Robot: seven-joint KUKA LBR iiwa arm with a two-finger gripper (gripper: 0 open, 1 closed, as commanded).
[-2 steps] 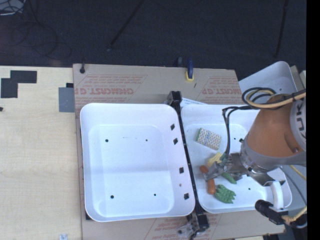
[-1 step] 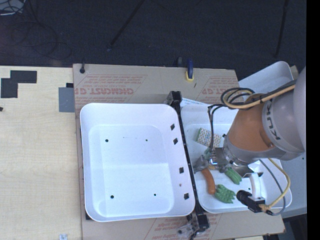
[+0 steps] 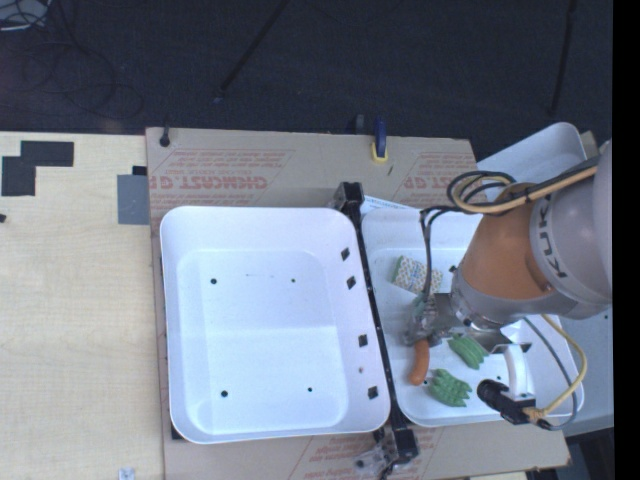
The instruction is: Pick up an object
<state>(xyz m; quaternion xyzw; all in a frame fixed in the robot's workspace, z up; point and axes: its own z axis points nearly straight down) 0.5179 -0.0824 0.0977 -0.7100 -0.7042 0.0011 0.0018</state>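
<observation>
Red print on cardboard sheet (image 3: pixel 300 173) under the bins, reversed and too blurred to read. Arm (image 3: pixel 560 248) casing shows dark letters "KU".

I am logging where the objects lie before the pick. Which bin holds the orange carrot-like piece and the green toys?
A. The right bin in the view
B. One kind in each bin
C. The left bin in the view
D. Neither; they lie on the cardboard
A: the orange piece and the green toys lie in the right bin, near the gripper.
</observation>
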